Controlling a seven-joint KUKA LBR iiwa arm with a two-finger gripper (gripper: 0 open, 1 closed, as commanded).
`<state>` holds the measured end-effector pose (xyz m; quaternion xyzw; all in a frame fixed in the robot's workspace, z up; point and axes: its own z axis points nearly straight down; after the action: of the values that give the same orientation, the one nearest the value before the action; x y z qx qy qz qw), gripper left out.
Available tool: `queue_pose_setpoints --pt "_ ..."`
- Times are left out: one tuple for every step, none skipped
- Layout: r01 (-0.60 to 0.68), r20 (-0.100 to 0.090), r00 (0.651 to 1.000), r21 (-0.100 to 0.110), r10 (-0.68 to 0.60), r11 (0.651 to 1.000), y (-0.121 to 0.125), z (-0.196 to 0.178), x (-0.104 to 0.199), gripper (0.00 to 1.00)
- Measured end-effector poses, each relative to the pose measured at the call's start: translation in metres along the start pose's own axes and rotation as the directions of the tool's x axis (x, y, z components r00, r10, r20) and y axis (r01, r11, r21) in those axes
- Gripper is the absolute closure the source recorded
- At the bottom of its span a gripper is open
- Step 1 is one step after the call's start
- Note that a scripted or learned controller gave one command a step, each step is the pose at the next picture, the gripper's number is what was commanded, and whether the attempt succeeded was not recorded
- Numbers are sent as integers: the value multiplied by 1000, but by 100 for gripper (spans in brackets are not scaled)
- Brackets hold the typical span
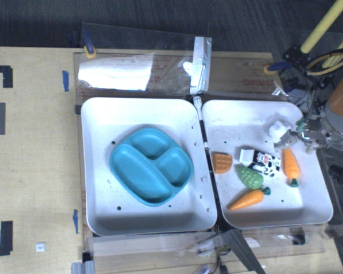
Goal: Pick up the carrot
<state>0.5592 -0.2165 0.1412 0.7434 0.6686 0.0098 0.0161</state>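
Observation:
Two orange carrots lie in the right bin (308, 207). One carrot (248, 198) rests near the bin's front, its green top pointing right. The other carrot (290, 165) lies near the right side, green end toward the front. My gripper (297, 137) hangs over the bin's right edge, just above and behind this second carrot. The arm's orange band (338, 99) shows at the right edge of the camera view. Whether the gripper touches the carrot is unclear.
Also in the right bin are a brown waffle piece (221, 162), a green bumpy toy (250, 177), a black-and-white item (263, 162) and a white lump (277, 129). The left bin (103, 119) holds a blue divided plate (151, 164). Cables (314, 61) run behind the right bin.

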Motion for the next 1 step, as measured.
queue_pose_setpoints --pt "6 1 1000 -14 -6 1000 4 2 1 0"
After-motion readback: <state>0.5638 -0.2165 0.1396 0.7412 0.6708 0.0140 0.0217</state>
